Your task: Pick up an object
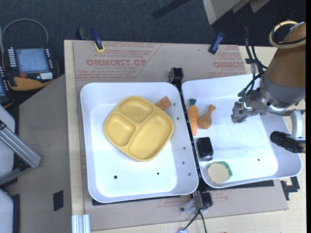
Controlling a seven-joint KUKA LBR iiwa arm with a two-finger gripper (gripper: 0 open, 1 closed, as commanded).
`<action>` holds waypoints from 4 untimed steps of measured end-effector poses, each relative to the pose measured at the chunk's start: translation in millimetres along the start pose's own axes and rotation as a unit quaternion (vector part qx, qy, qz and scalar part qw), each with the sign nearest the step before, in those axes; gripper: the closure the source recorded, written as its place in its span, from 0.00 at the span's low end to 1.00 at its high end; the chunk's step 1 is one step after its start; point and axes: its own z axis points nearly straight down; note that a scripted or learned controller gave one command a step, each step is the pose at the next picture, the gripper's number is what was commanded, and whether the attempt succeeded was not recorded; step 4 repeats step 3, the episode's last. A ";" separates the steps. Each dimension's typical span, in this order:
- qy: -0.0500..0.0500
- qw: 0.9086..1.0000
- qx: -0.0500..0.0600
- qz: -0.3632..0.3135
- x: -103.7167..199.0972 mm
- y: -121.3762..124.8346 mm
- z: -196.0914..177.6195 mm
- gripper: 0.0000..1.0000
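Camera view: two white bins side by side on a board. Left bin holds a yellow divided plate, with a small brown block touching its upper right edge.

Right bin has the pickable stuff, all along its left side: a carrot lying against the divider wall, a drumstick just beside it and touching or nearly so, a small black box below them, and a round tan-and-green disc near the bottom left corner.

Gripper sits over the upper right part of the right bin, well apart from the drumstick, nothing between its fingers. How wide it's open I can't tell from this angle.

Nearest target is the drumstick. Judging by looks it's a plastic toy: light, stiff, smooth so a bit slippery, not fragile. Best grab is probably across the thick meaty end, not the thin bone end, which would roll out. Carrot is tight to the wall, so there's poor finger clearance. The black box looks like the easiest flat-sided grip if the drumstick fails. The disc is too flat for a side pinch.
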 end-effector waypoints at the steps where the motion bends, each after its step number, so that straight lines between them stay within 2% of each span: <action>1: 0.000 1.000 0.000 -0.001 60.0 -10.9 -6.6 1.00; 2: 0.000 1.000 -0.001 0.000 114.3 -5.9 -16.8 1.00; 3: 0.000 1.000 0.000 0.000 170.6 -17.4 -23.5 1.00; 4: 0.000 1.000 0.000 0.000 170.6 -17.4 -23.5 1.00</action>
